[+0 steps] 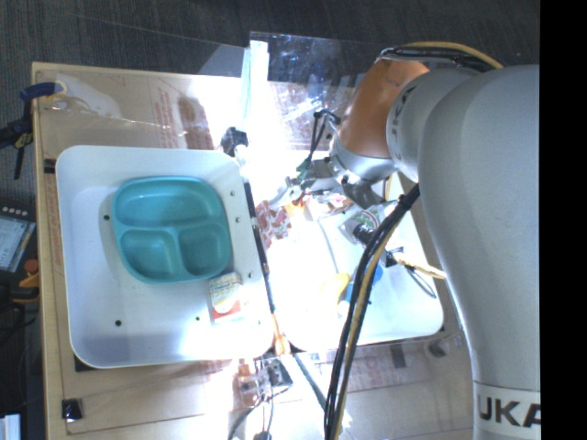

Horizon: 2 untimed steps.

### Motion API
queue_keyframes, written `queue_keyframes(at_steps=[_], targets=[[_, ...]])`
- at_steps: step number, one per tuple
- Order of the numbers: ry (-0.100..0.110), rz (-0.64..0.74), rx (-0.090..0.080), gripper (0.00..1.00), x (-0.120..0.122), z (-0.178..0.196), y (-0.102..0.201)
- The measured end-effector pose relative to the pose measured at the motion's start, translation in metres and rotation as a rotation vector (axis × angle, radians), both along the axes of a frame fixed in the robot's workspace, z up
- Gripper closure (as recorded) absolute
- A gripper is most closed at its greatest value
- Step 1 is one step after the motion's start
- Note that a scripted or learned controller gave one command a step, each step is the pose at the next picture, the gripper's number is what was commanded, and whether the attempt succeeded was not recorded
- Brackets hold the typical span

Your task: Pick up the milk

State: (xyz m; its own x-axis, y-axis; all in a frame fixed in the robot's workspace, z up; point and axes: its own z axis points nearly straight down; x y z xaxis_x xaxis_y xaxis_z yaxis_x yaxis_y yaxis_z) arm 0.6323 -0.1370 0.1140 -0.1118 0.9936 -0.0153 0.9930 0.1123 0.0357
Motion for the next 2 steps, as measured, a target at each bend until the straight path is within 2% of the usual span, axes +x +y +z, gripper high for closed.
queue_keyframes(at_steps=[1, 2], targets=[[0.002, 0.004, 0.010, 1.00, 0.000, 0.009, 0.005], [0.039, -0.267, 0.016, 1.00, -0.005, 0.123, 0.029]])
